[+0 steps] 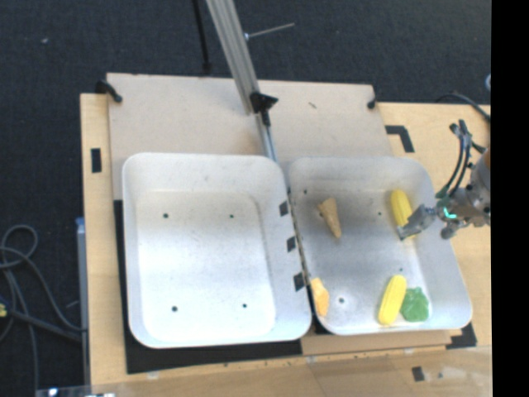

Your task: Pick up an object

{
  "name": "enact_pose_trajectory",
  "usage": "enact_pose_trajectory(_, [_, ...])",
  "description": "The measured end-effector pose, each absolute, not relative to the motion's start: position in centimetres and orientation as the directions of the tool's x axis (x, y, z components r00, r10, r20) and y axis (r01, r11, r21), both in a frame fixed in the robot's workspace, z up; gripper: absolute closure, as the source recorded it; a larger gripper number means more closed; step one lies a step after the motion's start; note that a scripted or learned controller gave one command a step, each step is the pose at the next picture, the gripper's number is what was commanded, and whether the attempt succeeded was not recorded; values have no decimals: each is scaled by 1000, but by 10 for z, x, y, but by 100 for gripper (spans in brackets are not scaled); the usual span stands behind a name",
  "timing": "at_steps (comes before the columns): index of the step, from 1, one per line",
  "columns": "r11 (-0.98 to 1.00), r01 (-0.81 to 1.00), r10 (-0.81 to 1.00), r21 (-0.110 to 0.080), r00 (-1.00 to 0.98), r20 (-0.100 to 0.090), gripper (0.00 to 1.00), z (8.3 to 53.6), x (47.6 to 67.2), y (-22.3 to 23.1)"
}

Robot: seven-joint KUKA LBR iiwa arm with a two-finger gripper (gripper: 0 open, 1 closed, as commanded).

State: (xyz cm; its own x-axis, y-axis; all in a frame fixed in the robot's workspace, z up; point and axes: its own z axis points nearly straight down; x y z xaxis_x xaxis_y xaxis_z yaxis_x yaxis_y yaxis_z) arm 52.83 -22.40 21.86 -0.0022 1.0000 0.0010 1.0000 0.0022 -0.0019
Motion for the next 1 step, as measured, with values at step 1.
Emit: enact_pose_trajectory(1, [3,1000,1000,3,-3,0,0,221,529,-224])
